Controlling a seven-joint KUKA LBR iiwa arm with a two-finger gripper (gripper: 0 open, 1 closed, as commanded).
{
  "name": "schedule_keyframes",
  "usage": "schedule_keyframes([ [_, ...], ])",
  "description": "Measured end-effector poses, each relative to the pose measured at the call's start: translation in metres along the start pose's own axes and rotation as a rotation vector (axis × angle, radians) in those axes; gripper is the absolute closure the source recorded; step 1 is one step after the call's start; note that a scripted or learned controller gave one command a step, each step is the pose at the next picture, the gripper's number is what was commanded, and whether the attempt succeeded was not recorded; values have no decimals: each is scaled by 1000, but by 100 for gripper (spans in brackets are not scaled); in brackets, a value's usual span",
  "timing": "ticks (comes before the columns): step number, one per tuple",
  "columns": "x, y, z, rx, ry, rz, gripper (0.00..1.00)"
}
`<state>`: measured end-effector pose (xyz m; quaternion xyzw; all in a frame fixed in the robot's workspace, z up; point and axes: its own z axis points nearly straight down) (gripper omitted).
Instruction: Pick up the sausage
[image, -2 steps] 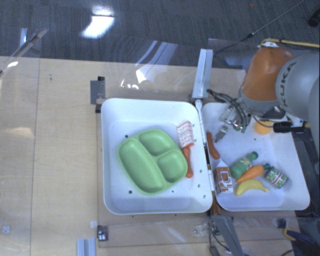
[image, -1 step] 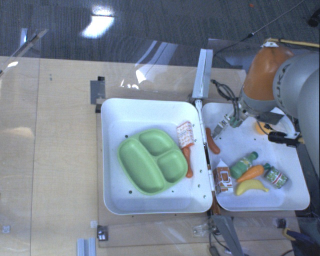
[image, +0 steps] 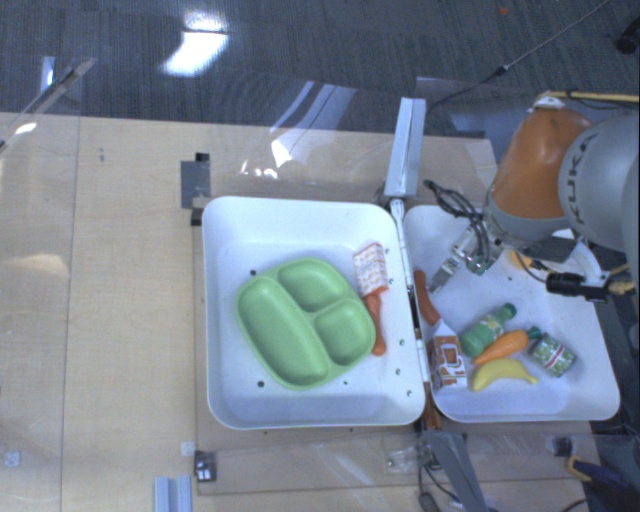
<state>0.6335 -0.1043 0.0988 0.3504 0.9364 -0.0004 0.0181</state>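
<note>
Nearest the camera in the right bin (image: 590, 400): a yellow banana (image: 503, 374), a brown packet (image: 448, 362) against the left wall, a carrot (image: 500, 346), a small green-labelled can (image: 551, 354), a green bottle (image: 487, 325). Left bin (image: 300, 405) on the table (image: 100, 300) holds a green divided tray (image: 302, 320); an orange carrot-like stick (image: 375, 320) lies just beside its right edge, a red-and-white packet (image: 370, 267) above that. The sausage (image: 425, 297) lies in the right bin along the left wall, untouched. Jaws (image: 452, 268) hover near, up and right of it, slightly parted, nothing between them. Grey arm (image: 600, 190) with orange band beyond.
</note>
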Motion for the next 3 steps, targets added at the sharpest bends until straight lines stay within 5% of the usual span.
schedule_keyframes([
  [1, 36, -26, -3, 1, -9, -69, 0],
  [2, -8, 6, 7, 6, 17, -204, 0],
  [3, -35, 4, -10, 4, 25, -69, 0],
])
